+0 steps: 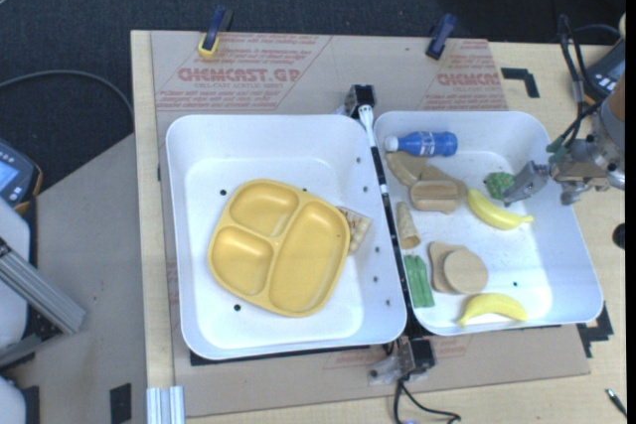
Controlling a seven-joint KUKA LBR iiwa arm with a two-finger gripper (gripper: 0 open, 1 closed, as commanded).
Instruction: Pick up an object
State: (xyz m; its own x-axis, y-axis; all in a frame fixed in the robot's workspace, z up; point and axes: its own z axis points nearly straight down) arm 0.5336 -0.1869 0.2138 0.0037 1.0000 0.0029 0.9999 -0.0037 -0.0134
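Approach step, nothing gripped yet. Nearest the camera in the right bin [566, 253]: a banana [494, 309] at the front edge, then a round tan piece [464, 270]. Further back a second banana [497, 212], my likely target, just left of and below my gripper [542, 176]. Can't tell if my jaws are spread or closed. Next I need to drop and center over it. Blue bottle [425, 144] farthest back.

Bright, even light; slight softness
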